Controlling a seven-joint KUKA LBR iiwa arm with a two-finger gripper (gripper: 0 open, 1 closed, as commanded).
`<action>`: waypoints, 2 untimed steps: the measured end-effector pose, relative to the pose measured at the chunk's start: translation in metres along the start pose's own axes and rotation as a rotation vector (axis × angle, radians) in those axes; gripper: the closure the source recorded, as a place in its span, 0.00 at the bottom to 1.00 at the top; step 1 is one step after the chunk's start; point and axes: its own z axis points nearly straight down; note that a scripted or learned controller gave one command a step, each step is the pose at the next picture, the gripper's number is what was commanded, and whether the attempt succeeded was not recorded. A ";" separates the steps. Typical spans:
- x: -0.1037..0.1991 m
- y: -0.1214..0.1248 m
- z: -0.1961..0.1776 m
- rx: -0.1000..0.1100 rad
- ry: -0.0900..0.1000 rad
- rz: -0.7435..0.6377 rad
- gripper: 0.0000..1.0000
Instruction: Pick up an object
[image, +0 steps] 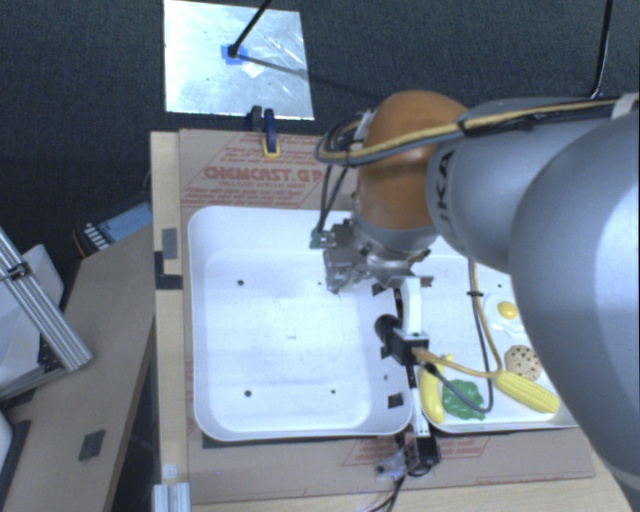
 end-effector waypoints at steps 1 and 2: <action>0.044 0.019 0.080 -0.001 0.005 -0.011 1.00; 0.115 0.028 0.115 -0.005 0.008 -0.015 1.00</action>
